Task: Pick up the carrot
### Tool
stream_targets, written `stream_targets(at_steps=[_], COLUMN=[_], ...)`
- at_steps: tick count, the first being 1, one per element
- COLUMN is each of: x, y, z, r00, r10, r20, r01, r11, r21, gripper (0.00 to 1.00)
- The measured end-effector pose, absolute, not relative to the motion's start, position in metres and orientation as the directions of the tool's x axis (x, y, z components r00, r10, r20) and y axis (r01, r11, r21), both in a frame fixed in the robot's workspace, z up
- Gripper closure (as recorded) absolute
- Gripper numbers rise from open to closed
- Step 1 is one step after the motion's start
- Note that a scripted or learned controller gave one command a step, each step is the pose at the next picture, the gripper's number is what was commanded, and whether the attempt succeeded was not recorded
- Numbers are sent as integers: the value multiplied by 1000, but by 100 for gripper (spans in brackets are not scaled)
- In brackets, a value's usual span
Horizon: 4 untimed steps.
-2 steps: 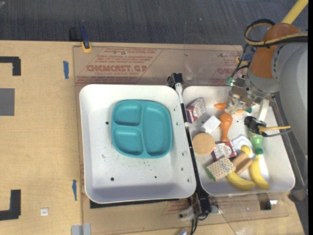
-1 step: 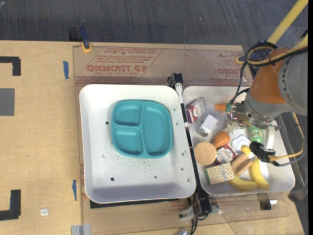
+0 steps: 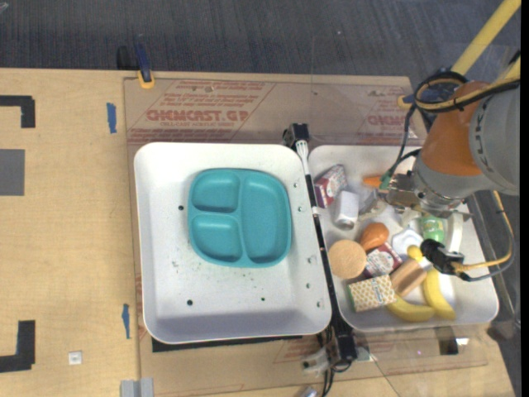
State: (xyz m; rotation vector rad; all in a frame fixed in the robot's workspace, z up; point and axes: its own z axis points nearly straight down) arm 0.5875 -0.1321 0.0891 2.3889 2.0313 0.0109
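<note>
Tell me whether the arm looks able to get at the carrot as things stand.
Probably yes. The carrot lies at the right bin's far edge, its orange tip peeking out beside the end effector, which hangs just above it; nothing lies over that tip.

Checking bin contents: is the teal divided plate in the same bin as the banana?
No, the teal divided plate lies in the left bin; the banana is in the right.

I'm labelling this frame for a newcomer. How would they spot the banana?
Look in the right white bin, crowded with toy food. At its near edge lies the banana, curved and bright yellow, below the round tan cookie and beside a patterned block.
</note>
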Motion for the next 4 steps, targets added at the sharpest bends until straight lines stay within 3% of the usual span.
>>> stream_targets(at_steps=[1, 2, 3, 4], x=[665, 667, 666, 667], y=[-138, -140, -140, -192], z=[87, 100, 99, 87], r00=[314, 307, 307, 137], r10=[949, 952, 952, 991], r20=[-4, -13, -13, 1], r01=[949, 952, 952, 991], r11=[-314, -307, -307, -137], r21=[-20, -8, -10, -5], gripper=[0, 100, 0, 0])
